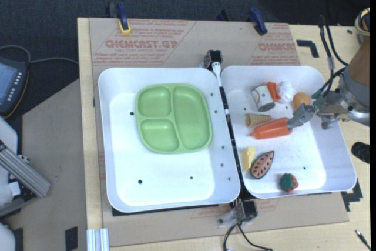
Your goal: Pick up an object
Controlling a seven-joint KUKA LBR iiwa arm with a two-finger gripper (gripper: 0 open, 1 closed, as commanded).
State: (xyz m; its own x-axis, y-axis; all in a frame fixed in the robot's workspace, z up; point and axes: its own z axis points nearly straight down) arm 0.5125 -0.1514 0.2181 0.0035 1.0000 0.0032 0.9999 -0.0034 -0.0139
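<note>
Dark carpet surrounds a cardboard-topped bench (176, 38) bearing two shallow white bins side by side. Left bin (117, 173): holds a green divided plate (174, 118), lying flat and well apart from the action. Right bin (335, 167): holds the small objects from which one is to be picked. Arm (359, 82): enters from the right edge of the view, wrist low over the right bin. Gripper (301, 117): its dark fingers reach to the right end of the orange carrot (271, 129); whether they stand apart or together cannot be told at this size, and nothing is seen between them. Carrot: lies roughly level near the bin's centre, the likeliest target. Cone (257, 120): just beside the carrot's upper left. Small can (263, 98), with a red piece and a white crumpled piece (285, 89) beside it, sits above; an orange ball (301, 100) lies near the fingers. Oval seeded piece (262, 164), yellow piece (248, 157) and strawberry (288, 182) lie toward the front.

Risk: a grip taken at the carrot's tapered end may slip off or tilt it; the nearby ball and cone could be nudged by closing fingers.
</note>
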